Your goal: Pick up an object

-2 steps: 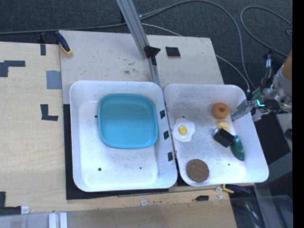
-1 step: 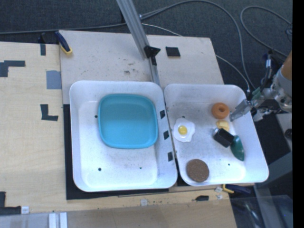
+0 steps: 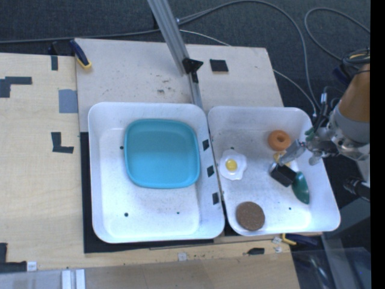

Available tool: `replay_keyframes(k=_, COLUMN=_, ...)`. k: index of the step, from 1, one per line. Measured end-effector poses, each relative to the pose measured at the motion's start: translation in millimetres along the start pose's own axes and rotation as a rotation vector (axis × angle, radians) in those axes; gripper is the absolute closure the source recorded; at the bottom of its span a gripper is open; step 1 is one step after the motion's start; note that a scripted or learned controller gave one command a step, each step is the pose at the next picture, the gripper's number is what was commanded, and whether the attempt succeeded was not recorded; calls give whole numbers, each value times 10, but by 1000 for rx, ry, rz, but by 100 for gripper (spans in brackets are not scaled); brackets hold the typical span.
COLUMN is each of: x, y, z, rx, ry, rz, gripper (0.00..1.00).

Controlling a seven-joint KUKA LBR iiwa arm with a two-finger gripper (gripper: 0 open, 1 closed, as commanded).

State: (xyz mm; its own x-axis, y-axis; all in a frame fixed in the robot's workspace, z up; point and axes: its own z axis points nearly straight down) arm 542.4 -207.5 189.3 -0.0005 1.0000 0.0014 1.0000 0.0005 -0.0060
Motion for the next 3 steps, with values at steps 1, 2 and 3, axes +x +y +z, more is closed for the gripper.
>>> replay_keyframes(k=1, x=62, y=-54, z=603, rx=0, ry=0, rz=0, gripper=0)
replay_keyframes(k=2, x=59, y=-44, z=805, rx=-7, ry=-2, rz=0, gripper=0)
replay_keyframes(k=3, x=62, y=-48, z=715, rx=-5, ry=-1, rz=0, gripper=100)
